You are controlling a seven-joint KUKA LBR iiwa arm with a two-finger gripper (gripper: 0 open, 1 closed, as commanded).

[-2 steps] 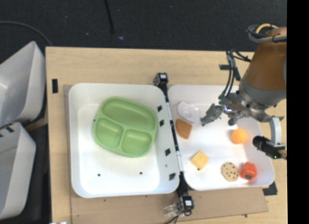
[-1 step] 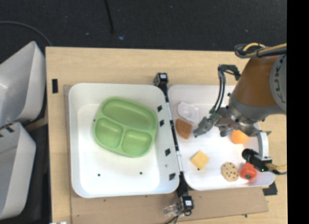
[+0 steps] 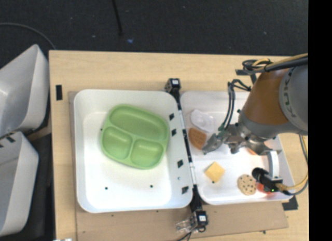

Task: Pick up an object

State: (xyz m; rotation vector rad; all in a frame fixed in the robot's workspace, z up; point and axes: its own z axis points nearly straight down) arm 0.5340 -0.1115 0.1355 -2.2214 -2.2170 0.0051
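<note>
Gripper (image 3: 213,144) low in the right bin (image 3: 228,196), fingers spread with nothing between them, tips just beside the brown bread piece (image 3: 197,137), yellow block (image 3: 215,172) and round cookie (image 3: 247,184) nearby untouched, so pickup looks not yet done.

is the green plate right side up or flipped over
Right side up. The green plate lies flat in the left bin with its three compartments facing up, their hollows and dividing ridges visible; nothing in them.
</note>
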